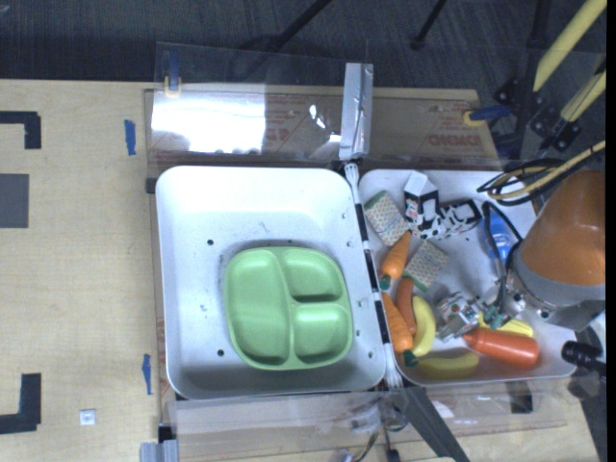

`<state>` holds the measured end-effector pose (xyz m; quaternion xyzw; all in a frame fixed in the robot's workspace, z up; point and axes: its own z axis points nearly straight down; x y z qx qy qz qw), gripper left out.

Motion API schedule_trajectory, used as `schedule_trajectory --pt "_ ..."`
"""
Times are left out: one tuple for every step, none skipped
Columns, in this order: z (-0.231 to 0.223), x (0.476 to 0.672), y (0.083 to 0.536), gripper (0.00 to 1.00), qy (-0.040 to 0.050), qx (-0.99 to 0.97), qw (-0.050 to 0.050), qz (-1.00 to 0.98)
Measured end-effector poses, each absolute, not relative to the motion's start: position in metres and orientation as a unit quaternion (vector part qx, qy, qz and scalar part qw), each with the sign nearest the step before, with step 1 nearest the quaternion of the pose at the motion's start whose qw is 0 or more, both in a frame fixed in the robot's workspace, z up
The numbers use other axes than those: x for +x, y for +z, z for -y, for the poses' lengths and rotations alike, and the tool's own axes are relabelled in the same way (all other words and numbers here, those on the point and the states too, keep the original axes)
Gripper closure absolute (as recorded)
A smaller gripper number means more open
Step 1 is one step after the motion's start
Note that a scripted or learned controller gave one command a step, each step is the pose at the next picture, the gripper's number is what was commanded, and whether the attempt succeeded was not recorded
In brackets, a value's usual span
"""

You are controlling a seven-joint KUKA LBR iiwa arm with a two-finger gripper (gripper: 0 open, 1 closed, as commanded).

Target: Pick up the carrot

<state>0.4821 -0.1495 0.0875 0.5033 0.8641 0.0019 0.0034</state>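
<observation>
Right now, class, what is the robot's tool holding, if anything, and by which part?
It cannot be told: the tool sits low among the toys in the right white bin, with no item visibly between its tips.

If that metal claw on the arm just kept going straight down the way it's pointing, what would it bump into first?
Probably the red-orange carrot lying just beneath the gripper in the right bin; the yellow banana lies beside it. Depth is hard to judge.

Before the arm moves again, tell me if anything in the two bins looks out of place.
Nothing looks damaged or spilled. The right bin is simply crowded: toy food lies piled and overlapping, with a carrot wedged along the divider beside a banana. The green divided plate sits flat in the left bin.
</observation>
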Motion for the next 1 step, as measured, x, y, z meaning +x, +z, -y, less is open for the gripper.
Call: schedule_trajectory --pt "0.1625 0.5735 0.18 0.0 0.0006 0.439 0.002 -0.898"
